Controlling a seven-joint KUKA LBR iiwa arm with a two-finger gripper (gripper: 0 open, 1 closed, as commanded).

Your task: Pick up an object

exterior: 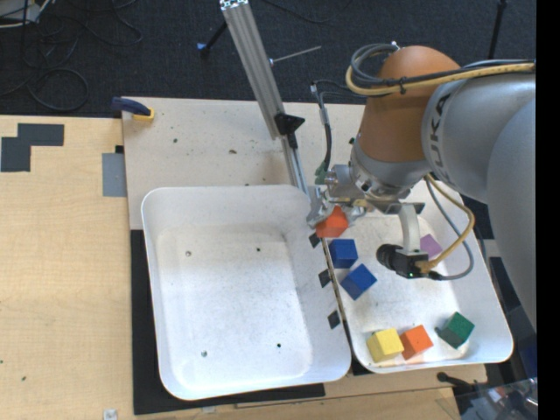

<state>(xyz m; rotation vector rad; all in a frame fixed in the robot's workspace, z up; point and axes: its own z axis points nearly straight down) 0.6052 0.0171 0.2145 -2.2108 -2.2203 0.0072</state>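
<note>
- Camera view: the hand [331,210], centre-right of the frame, is clenched around an orange-red block [332,226], held over the right bin's [490,344] upper left edge.
- Just below lie two blue cubes [344,252]; yellow [384,345], orange [416,340] and green [456,330] blocks sit lower right.

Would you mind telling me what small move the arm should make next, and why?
Probably a short, straight lift. The claw sits right at the orange-red block, close to the right bin's left wall, with two blue cubes just below. Rising vertically would show whether the block comes along, without nudging its neighbours.
</note>
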